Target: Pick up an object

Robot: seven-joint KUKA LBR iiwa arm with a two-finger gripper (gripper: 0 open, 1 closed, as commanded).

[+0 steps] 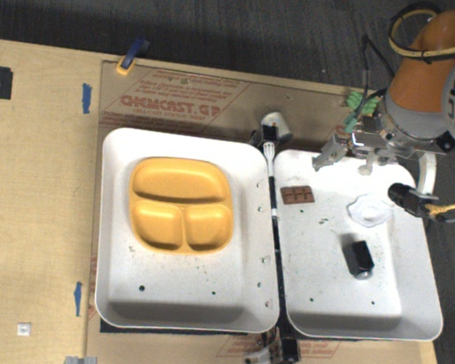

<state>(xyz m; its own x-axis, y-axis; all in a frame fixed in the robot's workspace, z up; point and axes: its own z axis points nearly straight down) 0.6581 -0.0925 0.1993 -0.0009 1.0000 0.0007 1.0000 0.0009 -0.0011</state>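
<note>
Dark carpet-like flooring runs across the top of the frame, and below it a pale wooden desk (27, 220) fills most of the view, marked with black tape corners at the left and short blue tape strips near the cardboard sheet (179, 102) that lies under the bins. Two shallow white bins sit side by side at the centre: the left bin (109, 286) and the right bin (408, 312), their inner rims touching along a dark seam. At the upper right the arm (444, 71) comes in, grey with its orange band, bending down over the far edge of the right bin. Within the left bin, toward its upper middle, lies a yellow divided tray (181, 204) with one long compartment above two smaller ones. The end effector (365, 152) hangs over the upper part of the right bin with nothing visibly between its metal parts; whether its fingers are apart or together I cannot tell from this angle. Smaller things lie in the right bin: a clear plastic piece (369, 210) at upper right, just below the end effector, a black block (359, 258) lower down near the bin's middle, and a small brown piece (297, 196) at the bin's upper left, beside the seam.
</note>
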